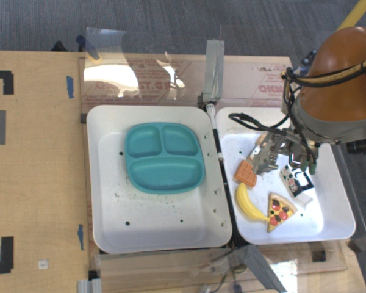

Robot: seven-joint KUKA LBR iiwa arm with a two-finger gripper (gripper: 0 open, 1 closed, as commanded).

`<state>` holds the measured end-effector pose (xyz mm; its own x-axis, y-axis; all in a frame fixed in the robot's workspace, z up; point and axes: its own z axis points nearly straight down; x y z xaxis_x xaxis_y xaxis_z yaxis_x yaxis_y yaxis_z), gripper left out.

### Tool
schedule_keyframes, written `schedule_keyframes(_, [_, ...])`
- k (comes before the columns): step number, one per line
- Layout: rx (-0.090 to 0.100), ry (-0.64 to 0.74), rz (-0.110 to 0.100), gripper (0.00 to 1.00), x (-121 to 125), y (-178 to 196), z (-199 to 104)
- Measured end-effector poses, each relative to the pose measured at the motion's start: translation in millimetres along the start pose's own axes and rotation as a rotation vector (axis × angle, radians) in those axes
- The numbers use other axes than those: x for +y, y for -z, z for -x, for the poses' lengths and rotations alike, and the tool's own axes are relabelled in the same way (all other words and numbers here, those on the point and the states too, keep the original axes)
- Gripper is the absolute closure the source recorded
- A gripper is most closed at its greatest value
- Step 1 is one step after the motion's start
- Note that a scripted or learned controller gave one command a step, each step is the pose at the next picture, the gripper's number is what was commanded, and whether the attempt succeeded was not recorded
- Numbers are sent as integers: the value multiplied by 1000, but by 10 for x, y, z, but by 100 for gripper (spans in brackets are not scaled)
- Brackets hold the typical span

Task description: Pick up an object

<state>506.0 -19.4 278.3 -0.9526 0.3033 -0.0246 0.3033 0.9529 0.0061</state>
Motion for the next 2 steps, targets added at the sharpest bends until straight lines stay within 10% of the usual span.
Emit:
schedule_keyframes(1, [23, 488, 1, 100, -100, -499, -246])
schedule_keyframes(2, [10, 489, 2, 100, -79, -371, -216])
